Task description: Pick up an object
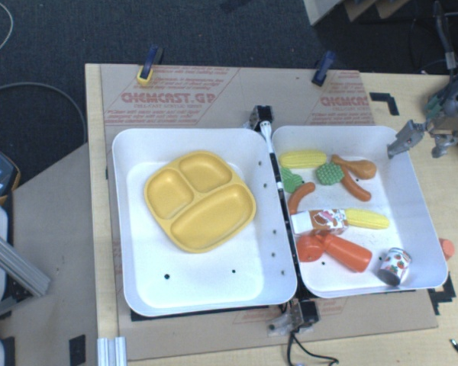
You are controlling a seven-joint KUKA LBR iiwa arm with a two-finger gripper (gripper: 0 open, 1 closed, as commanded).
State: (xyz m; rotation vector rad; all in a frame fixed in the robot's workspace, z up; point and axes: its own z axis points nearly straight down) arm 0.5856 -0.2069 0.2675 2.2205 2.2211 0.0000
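The gripper (424, 137) sat at the far right edge of the bench (214, 90), just beyond the far right corner of the right bin (416, 197), outside its wall and above none of the toys. Its two fingers were spread apart with nothing between them, a stance that suits a fresh approach more than a carry. The left bin (137, 227) held a yellow tray (200, 200) with three compartments, lying near its middle and a little toward the far edge; nothing lay in the tray. All candidate objects were crowded in the right bin: a corn cob (303, 158) by the far left corner, a drumstick (354, 168) near the far wall, a green piece (330, 174) between them, a sausage (300, 197) along the left wall, a second cob (366, 219) mid-bin touching a small packet (327, 219), an orange carrot-like piece (336, 251) at the near side, and a shiny ball (395, 266) in the near right corner. Judgement: no pick had begun. The drumstick was nearest the gripper and lay fairly apart from its neighbours, so probably the easiest target. The cluster at the left wall looked risky, since fingers could strike the wall or catch two items.
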